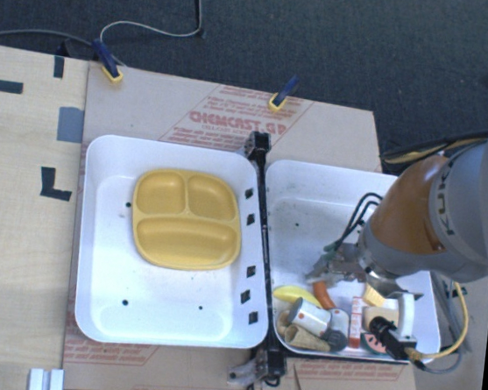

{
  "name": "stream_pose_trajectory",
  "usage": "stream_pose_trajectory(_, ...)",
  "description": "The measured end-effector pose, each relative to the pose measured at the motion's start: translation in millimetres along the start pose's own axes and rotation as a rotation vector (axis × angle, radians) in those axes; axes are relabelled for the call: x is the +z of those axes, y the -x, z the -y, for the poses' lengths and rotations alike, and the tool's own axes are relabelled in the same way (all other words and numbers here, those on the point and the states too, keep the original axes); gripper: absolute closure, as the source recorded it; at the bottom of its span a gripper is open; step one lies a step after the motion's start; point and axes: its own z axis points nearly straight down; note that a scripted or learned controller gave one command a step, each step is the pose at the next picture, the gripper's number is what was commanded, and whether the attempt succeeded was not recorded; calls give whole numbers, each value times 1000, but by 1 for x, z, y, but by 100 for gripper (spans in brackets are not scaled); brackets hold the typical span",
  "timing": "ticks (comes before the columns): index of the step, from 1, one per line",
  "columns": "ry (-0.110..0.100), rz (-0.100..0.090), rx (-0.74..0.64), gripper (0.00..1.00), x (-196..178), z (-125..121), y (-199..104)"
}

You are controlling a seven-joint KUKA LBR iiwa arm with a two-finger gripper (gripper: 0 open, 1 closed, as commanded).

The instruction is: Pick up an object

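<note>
The end effector (334, 267), grip state unclear, hangs just above the small objects (321, 318) heaped along the right bin's (314, 198) near edge.

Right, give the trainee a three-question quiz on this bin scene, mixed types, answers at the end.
1. True or false: the yellow divided plate lies in the left bin.
2. Multiple choice: where is the heap of small objects? A) far end of the left bin B) near end of the right bin C) on the cardboard outside the bins
3. Fill in: the hand hangs over the ____ bin.

Key: 1 true; 2 B; 3 right.
</note>
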Motion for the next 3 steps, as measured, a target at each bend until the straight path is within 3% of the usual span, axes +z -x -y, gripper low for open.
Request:
stream_pose_trajectory(1,-3,-3,-3,100,-153,30,-98)
stream_pose_trajectory(2,-4,-2,-2,100,-178,31,-135)
stream_pose_trajectory(3,-4,-1,0,100,-178,31,-119)
